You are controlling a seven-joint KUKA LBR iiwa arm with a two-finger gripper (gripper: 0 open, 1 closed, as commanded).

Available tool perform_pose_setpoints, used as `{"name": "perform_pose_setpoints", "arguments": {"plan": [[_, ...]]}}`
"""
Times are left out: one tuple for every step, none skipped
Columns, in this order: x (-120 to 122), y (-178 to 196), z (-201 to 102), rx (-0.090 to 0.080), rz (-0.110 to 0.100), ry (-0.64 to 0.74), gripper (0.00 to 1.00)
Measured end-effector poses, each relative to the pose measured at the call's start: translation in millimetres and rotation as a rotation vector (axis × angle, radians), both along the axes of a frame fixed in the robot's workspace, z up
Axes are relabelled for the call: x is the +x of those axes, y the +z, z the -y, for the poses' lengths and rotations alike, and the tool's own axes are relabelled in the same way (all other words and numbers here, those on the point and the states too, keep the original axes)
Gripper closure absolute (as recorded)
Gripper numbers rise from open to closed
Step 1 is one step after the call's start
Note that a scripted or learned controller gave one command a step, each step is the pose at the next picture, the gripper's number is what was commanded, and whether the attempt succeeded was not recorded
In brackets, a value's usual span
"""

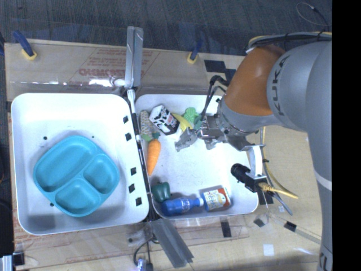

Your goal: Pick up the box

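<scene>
Two shallow white bins sit side by side on the desk [67,66], and the right bin [194,168] serves as the landmark here. Along that bin's near edge lies a blue bottle [181,205] on its side, with a small jar bearing an orange-and-white label [216,198] touching its right end. A dark green pepper [160,191] sits just beside the bottle's left end, in the bin's near-left corner. Just off the bin's right rim, a black fitting [243,175] juts over the edge.

Farther in, an orange carrot [152,154] lies along the bin's left wall. The tool [186,141] hangs over the bin's middle; it looks grey and blurred, and whether it is released or clenched cannot be told. Nothing is visibly caught in it.

Toward the bin's far-left part stands the box [164,120], white with black markings, tilted, apart from the tool. A pale corn-like cob [146,126] lies just left of the box, against the wall. A yellow item [183,121] and a green item [192,115] lie just right of the box.

Left of the right bin, the other bin [34,109] carries a blue divided plate [76,175]. The grey arm with its orange band [256,83] looms over the right bin's far-right corner.
</scene>
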State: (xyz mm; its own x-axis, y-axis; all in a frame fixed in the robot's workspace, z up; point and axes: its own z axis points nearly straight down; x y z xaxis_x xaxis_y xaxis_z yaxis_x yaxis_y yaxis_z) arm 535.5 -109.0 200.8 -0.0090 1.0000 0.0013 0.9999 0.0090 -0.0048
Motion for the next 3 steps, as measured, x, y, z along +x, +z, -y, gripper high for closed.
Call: {"name": "perform_pose_setpoints", "arguments": {"plan": [[-60, -47, 37, -0.001, 0.001, -0.154, 0.0], [-60, -110, 15, -0.001, 0.001, -0.366, 0.0], [-59, -100, 15, -0.002, 0.001, -0.361, 1.0]]}}
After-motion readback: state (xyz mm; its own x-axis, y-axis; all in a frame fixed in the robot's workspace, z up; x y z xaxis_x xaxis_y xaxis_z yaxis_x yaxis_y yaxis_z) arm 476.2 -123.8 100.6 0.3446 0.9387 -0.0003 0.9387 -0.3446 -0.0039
